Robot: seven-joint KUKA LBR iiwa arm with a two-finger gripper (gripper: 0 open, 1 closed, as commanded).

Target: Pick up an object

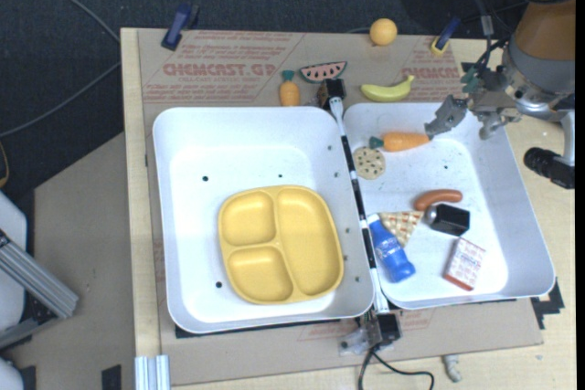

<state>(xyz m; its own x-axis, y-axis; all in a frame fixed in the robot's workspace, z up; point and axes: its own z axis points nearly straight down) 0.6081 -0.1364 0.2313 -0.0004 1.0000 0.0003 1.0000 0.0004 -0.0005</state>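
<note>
Parted and empty, fingers (466, 116) at the right bin's (512, 224) far edge, toy carrot (405, 141) just left and nearer, long axis lying across the bin.

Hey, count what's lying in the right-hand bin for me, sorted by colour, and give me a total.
Orange: 1, carrot
Red: 2, sausage, small box
Blue: 1, bottle
Black: 1, block
Tan: 2, cookie, pizza slice
Total: 7
</note>
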